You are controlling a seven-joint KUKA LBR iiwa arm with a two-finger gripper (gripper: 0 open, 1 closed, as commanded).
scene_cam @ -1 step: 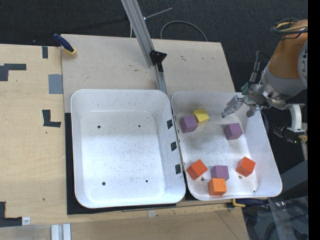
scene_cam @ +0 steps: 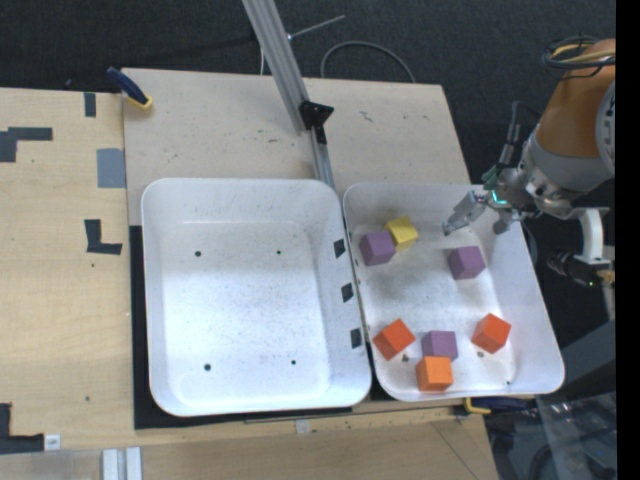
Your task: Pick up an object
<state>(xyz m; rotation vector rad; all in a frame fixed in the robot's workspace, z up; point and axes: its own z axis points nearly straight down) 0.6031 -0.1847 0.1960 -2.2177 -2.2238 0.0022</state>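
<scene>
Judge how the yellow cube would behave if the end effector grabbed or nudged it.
The yellow cube looks rigid with flat faces, so it should probably slide, not roll. It is small, so likely light. It touches a purple cube, so a nudge would probably shift both.

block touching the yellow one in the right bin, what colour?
Purple. The block sits against the yellow block in the right bin, clear in the camera view.

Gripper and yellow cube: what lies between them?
Nothing. In the camera view, bare bin floor separates the gripper from the yellow cube.
</scene>
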